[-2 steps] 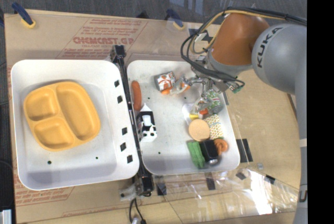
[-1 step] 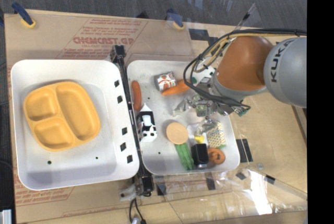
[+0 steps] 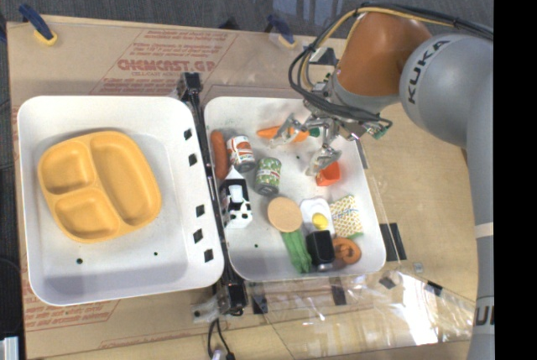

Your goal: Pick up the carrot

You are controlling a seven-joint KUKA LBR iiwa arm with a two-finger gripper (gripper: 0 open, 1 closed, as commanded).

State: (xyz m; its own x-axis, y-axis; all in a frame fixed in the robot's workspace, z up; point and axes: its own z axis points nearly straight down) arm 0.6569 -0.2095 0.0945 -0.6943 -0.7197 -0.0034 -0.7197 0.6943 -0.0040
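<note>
I see an orange carrot point(image 3: 269, 132), yellow tray point(image 3: 98, 184), white bins point(image 3: 50, 119), black-and-white cow point(image 3: 237, 205), green can point(image 3: 269, 174).

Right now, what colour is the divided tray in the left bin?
Yellow-orange divided tray, clearest in the camera view.

A yellow divided tray point(image 3: 98, 184) lies in the left bin point(image 3: 50, 266); two small cans point(image 3: 256, 164) stand in the right bin point(image 3: 252, 262).
</note>
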